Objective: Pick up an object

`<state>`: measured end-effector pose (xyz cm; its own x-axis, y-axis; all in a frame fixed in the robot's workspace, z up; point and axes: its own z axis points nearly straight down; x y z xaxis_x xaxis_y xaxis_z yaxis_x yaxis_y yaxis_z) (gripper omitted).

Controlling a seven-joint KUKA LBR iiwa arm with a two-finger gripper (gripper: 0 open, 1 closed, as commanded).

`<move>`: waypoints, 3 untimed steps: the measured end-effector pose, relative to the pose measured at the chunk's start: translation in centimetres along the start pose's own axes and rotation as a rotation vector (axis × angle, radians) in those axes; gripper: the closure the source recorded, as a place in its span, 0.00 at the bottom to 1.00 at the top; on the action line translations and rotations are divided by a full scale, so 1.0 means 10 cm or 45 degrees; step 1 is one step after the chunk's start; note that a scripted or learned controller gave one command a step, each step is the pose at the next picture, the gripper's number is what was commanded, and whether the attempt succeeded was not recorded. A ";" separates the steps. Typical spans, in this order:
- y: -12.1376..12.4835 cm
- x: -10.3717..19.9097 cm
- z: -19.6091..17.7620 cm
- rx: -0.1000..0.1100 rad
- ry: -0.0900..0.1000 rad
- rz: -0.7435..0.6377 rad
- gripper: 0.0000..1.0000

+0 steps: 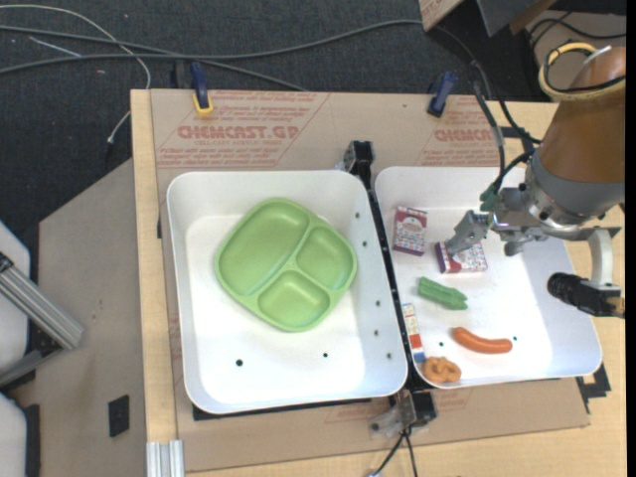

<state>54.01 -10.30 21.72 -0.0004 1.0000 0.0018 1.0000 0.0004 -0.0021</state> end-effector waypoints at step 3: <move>-0.07 0.07 1.34 0.003 0.001 0.001 0.00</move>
